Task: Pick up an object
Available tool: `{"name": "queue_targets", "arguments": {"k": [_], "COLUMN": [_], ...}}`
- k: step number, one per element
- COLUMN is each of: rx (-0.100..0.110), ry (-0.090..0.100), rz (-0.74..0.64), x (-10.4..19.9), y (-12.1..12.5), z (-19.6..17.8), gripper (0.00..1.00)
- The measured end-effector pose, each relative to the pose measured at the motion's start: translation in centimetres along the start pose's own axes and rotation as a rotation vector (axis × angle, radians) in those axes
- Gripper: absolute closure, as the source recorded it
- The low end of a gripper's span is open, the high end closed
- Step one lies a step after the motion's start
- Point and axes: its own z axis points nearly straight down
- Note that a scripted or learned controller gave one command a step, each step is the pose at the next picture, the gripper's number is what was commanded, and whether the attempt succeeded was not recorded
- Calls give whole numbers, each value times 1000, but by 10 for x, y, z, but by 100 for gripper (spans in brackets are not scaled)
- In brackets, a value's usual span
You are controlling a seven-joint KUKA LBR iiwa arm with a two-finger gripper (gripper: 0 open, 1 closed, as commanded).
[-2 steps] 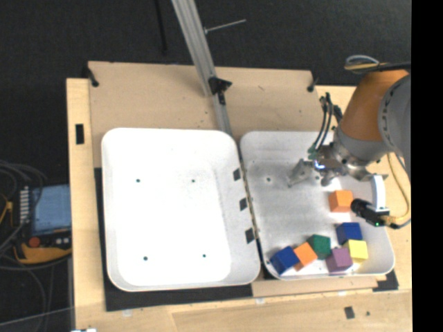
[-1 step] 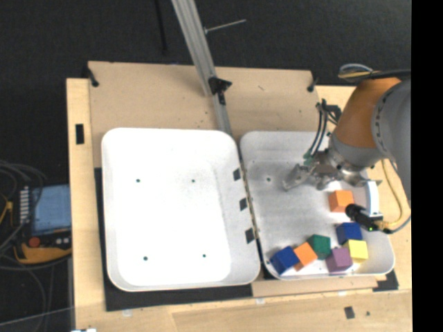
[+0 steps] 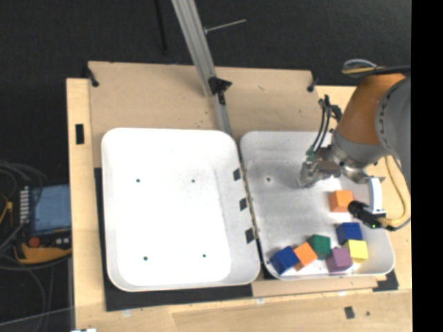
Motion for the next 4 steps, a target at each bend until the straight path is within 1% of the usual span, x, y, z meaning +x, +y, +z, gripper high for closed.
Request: {"name": "queue_targets", "arguments": {"k": [1,2,3,4], "rx": [-1,-2,-1,4], "ry": [1,0,1,4], "rz": [-3,-7,-9,-12], "x": [-8,-14,-15,38], "y": [-5,5,7,9], "z": [-57,-107,-146,-154], "gripper": [100,100,100,100]}}
